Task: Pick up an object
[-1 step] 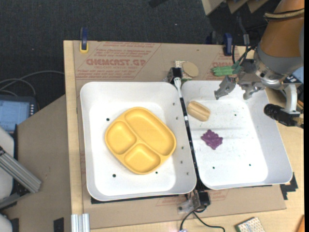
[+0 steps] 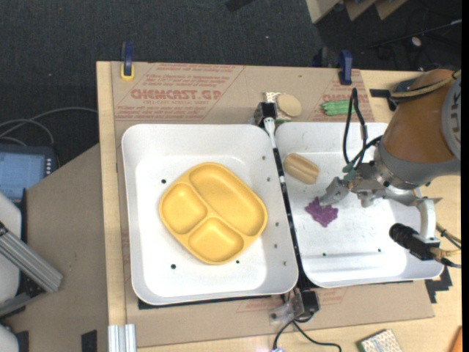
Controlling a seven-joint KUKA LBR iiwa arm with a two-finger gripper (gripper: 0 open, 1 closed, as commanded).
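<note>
Object: a small purple, ragged-edged piece [image 2: 321, 213] is lying in the right bin [image 2: 366, 266].
End effector [image 2: 338, 190]: openness cannot be told; positioned just above the piece.
Nearby: a tan oval block [image 2: 301, 168] is lying beside; a yellow divided tray [image 2: 212, 212] is occupying the left bin [image 2: 146, 196].

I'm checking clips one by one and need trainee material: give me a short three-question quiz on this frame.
1. True or false: the yellow divided plate lies in the left bin.
2. Which thing in the right bin lies closest to the gripper?
A. the tan wooden piece
B. the purple object
C. the green object
3. Fill in: the yellow divided plate has ___ compartments.

Key:
1. True.
2. B; the purple object lies just below and left of the gripper. The green object sits outside the bins, on the board.
3. Three.
</note>
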